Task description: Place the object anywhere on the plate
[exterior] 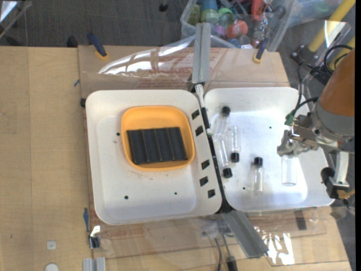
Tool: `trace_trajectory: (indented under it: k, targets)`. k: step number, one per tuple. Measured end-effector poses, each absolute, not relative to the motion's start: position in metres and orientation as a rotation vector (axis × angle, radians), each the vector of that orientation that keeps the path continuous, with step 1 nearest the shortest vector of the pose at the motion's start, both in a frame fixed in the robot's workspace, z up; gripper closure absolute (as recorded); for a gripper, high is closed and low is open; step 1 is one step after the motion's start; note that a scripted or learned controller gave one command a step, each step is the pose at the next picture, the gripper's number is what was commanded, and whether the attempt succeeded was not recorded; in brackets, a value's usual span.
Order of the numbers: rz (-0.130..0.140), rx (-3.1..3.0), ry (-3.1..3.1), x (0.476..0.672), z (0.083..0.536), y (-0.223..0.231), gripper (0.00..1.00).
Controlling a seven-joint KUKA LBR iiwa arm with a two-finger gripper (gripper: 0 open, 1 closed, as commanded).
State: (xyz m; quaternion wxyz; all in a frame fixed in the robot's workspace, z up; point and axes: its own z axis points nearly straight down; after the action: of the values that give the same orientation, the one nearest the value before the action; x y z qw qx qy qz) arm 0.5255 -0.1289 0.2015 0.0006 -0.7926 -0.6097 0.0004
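- The gripper (pixel 292 147) hangs over the right side of the right bin (pixel 271 103), directly above a clear vial (pixel 289 171) lying on the bin floor; from this slant I cannot tell how far apart its fingers stand, nor whether they touch the glass.
- The orange plate (pixel 131 120), carrying a dark ribbed block (pixel 157 145), sits in the left bin (pixel 107 199), well apart from the gripper, across the divider (pixel 207 151).
- Other black-capped vials lie nearby: a cluster (pixel 228 143) at the bin's left and one (pixel 257 174) near the middle.
- Judged advice: centre the fingers across the vial's narrow width, at mid-body rather than its end, since smooth glass will likely roll or slip.
- Lift well clear of the divider before travelling left.
- Release low over the plate, so the vial cannot roll off the rim.
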Motion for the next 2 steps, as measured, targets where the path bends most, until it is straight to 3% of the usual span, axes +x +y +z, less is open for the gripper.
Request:
trace_trajectory:
  k: [2]
  targets:
    - [-0.002,-1.965,-2.456,0.594,0.228,-0.104,1.00]
